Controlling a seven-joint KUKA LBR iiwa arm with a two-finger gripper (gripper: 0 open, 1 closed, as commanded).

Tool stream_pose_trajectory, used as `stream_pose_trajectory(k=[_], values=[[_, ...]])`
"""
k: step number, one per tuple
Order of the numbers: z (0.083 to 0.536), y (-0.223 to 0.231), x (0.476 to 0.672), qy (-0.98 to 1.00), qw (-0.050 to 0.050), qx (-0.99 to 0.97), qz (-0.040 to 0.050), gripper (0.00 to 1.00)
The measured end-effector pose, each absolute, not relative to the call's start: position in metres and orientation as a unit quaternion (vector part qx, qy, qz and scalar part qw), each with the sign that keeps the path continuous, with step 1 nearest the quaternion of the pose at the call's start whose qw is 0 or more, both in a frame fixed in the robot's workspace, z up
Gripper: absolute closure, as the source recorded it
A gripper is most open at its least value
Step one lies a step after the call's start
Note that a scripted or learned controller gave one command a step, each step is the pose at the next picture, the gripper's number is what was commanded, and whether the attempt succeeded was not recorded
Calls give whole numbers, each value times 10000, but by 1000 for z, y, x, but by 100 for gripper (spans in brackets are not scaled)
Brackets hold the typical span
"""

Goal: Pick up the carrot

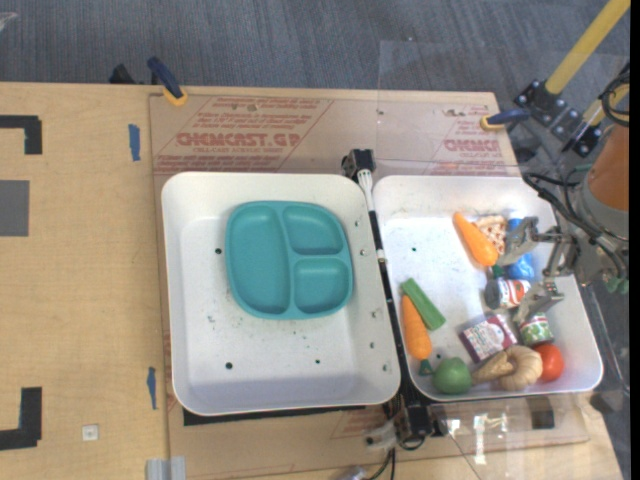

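The carrot (416, 336) is a small orange tapered piece lying by the left wall of the right bin (440, 218). A green stick-shaped piece (424, 305) lies across its upper end. A second orange tapered piece (475, 239) lies further back in the same bin, beside a slice-shaped toy (493, 232). My gripper (540, 261) hangs low over the right side of that bin, well to the right of the carrot. Its fingers are spread open around a blue item (521, 266), with nothing clamped between them.
A teal divided plate (290, 258) sits in the left bin (200, 348). The right bin's front corner is crowded with a green round fruit (452, 375), a purple packet (483, 339), a tan piece (511, 367), a red ball (549, 361) and small cans (506, 293).
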State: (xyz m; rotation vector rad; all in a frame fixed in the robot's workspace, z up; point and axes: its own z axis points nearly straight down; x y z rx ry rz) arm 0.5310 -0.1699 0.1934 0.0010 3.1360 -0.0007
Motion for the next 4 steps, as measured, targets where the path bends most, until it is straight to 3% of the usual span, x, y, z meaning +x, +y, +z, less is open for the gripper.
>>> stream_pose_trajectory(k=[1, 2, 3, 4], values=[[98, -144, 552, 9974, 59, 713, -7, 0], [89, -164, 622, 9853, 59, 1705, 5, 0], [104, -164, 626, 9854, 130, 1695, 1, 100], [174, -106, 632, 9809, 82, 1942, 20, 100]])
